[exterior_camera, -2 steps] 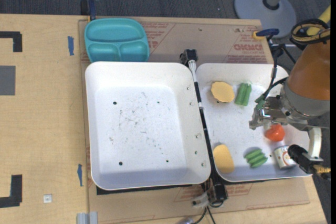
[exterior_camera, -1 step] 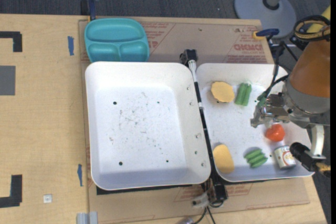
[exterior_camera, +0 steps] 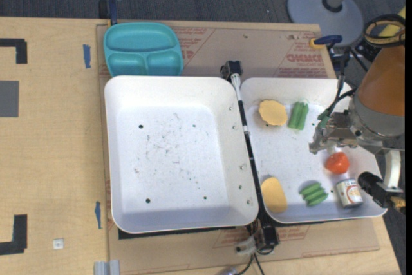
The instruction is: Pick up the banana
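One small can (exterior_camera: 348, 192), its label print unreadably small.

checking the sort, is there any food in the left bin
No, the left bin holds only scuff marks, while the food pieces, such as the tomato and the can, all lie in the right bin.

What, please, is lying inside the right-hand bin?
Two yellow pieces, two green pieces, a red-orange piece and a small can. The arm covers its right side.

The arm (exterior_camera: 386, 96) runs off the right edge, and the tool's (exterior_camera: 328, 138) grip is unreadable.
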`<state>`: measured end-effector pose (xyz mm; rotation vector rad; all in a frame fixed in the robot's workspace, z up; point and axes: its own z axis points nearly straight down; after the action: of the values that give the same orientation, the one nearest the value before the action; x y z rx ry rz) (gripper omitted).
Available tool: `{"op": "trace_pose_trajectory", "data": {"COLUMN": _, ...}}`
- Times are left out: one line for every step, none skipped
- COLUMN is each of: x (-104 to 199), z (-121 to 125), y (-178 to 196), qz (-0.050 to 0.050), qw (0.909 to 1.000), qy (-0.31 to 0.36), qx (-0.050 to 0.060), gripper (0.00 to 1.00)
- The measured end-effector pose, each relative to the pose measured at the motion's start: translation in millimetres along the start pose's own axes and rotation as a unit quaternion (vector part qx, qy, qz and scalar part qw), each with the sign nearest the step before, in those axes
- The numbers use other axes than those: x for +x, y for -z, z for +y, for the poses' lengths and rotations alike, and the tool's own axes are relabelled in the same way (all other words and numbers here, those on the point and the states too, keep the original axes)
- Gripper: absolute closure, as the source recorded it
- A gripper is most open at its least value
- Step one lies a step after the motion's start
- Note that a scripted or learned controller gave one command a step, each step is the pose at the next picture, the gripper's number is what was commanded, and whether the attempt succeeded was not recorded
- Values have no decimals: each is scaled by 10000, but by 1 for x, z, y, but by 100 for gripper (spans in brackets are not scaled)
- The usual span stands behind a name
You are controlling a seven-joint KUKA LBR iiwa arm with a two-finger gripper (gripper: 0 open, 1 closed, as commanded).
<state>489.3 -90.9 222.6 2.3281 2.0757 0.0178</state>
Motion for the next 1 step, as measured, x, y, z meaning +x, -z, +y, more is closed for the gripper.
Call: {"op": "trace_pose_trajectory", "data": {"x": -4, "z": -13, "y": -137, "qz": 24, "qw": 9983, "qy": -560, "qx": 127, "gripper": 100}}
